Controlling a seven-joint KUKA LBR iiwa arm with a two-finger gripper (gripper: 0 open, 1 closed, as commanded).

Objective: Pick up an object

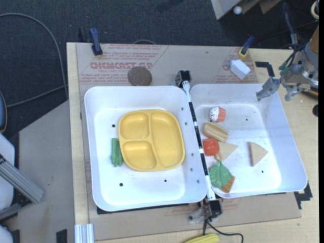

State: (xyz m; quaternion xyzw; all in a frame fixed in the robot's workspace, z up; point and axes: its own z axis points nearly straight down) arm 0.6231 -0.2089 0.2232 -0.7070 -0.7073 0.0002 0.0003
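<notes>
My gripper (pixel 278 92) hangs over the far right corner of the right bin (pixel 283 135), open, with nothing between its fingers. Well to its left in that bin lie a red and white piece (pixel 217 114), a tan roll (pixel 215 131), a red tomato (pixel 210 147) and a pale wedge (pixel 226 150). Another tan wedge (pixel 257 153) sits alone, nearer the bin's middle. At the near left corner is a green leafy piece (pixel 219 174) over an orange one (pixel 228 185). The left bin (pixel 101 115) bears a yellow divided plate (pixel 151 139) with a green pod (pixel 116 152) beside it.
Behind the bins, a brown disc (pixel 139 76) and a white block (pixel 240 68) rest on the cardboard. Blue clamps (pixel 94 41) (pixel 246 45) stand at the bench's far edge. A ridge with a black clip (pixel 183 77) joins the two bins.
</notes>
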